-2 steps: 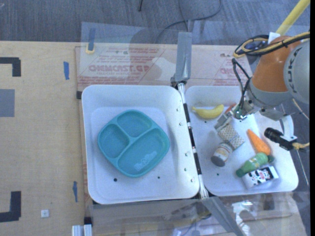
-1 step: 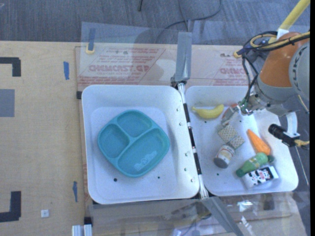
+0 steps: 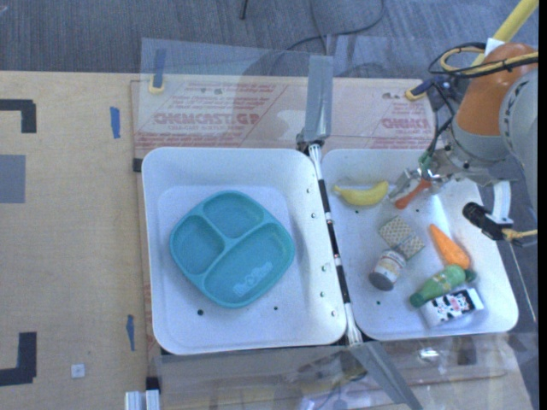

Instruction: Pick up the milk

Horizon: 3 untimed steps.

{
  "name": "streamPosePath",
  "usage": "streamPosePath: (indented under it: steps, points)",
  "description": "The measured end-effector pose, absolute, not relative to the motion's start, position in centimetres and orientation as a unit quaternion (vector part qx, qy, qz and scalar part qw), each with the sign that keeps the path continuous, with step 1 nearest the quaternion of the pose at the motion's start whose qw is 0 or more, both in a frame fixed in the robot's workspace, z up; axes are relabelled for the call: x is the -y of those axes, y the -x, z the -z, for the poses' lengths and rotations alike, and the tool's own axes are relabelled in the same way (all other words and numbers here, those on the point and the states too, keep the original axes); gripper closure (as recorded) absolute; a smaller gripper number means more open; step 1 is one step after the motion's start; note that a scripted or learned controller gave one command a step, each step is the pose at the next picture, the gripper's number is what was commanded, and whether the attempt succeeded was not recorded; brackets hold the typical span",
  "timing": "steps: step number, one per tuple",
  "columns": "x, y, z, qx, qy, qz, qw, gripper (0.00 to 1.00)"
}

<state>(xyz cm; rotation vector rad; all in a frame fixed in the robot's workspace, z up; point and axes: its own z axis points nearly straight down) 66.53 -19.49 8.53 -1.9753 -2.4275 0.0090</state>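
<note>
Grey carpet lies beyond the wooden bench (image 3: 68,254). The gripper (image 3: 416,180) hovers over the right bin (image 3: 504,314), well apart from the milk (image 3: 453,307); I cannot tell its state.

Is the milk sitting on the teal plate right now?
No, the milk lies in the right bin near its front corner, beside a green item, while the teal plate is in the left bin.

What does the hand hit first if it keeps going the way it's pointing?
Probably the banana. The hand sits over the right bin's far end, pointing toward the divider, with the banana next in line. Its height above the bin floor is unclear, so it might pass over.
</note>
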Motion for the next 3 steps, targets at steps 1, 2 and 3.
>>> streamPosePath:
  steps: [1,2,3]
  points:
    - [16.2,-66.8,-17.8,0.742,0.671,0.0007,-0.002,0.00]
    - [8.8,-59.1,-21.2,0.761,0.648,0.0005,0.000,0.00]
    - [7.6,-55.5,-18.5,0.806,0.592,0.0003,0.000,0.00]
